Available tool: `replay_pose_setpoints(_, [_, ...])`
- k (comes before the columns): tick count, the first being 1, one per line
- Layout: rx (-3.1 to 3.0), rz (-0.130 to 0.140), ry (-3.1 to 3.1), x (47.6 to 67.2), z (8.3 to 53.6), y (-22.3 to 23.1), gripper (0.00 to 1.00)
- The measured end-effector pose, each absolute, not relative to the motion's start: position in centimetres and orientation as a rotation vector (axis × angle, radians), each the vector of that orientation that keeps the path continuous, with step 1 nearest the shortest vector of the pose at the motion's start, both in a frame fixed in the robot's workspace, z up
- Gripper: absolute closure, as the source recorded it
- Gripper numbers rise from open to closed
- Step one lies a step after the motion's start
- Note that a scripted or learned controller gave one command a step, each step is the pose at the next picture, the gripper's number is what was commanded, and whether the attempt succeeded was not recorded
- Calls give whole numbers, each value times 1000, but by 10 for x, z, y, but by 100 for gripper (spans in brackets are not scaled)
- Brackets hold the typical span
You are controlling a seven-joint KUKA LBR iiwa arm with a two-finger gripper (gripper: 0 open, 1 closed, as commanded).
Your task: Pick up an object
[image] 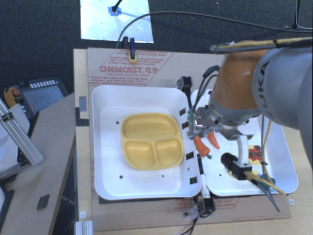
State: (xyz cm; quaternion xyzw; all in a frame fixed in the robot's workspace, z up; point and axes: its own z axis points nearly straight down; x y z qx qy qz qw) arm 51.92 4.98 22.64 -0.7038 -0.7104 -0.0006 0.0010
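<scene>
Arm is over the view-right bin, jaws apart w/ nothing between them. Yellow 3-compartment tray lies flat, centre of view-left bin; small red-yellow item lies in the right bin

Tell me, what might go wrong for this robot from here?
1. The gripper hangs open close to the rim where the right bin meets the left bin; descending, it might strike that rim.
2. The small red-and-yellow object lies off to its side, so it may close on nothing.
</scene>
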Motion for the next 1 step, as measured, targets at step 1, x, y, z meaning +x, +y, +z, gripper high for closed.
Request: replay_pose_setpoints(1, [-2209,-5,-2233,511,235,107,100])
